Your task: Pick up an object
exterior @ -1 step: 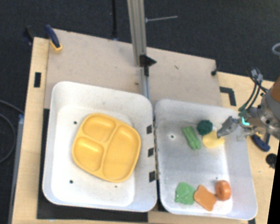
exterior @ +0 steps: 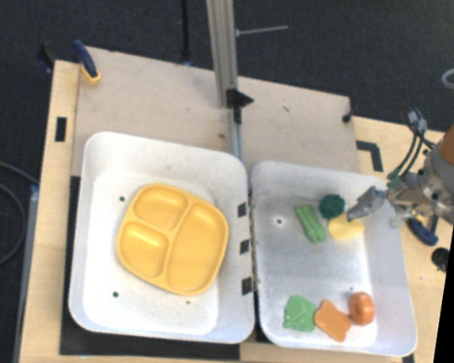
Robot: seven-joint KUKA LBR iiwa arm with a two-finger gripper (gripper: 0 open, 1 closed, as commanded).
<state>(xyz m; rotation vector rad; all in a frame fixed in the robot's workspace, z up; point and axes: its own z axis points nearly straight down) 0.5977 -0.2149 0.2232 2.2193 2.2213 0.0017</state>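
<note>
The right bin (exterior: 384,270) holds several small objects. At its upper middle, a pale yellow piece (exterior: 345,230) lies next to a dark green ball (exterior: 332,206) and a light green oblong piece (exterior: 311,222). Near the front edge are a green flat piece (exterior: 300,314), an orange flat piece (exterior: 332,320) and an orange-red rounded piece (exterior: 361,308). My gripper (exterior: 361,205) reaches in from the right over the bin's upper right part. Its tip is just above and right of the yellow piece, beside the dark green ball. I see nothing held in it.
The left bin (exterior: 110,166) holds a yellow divided plate (exterior: 173,238). An aluminium post (exterior: 223,35) rises behind the bins, with a thin rod running down to the gap between them. A blue-handled clamp (exterior: 86,60) sits at the bench's far left corner.
</note>
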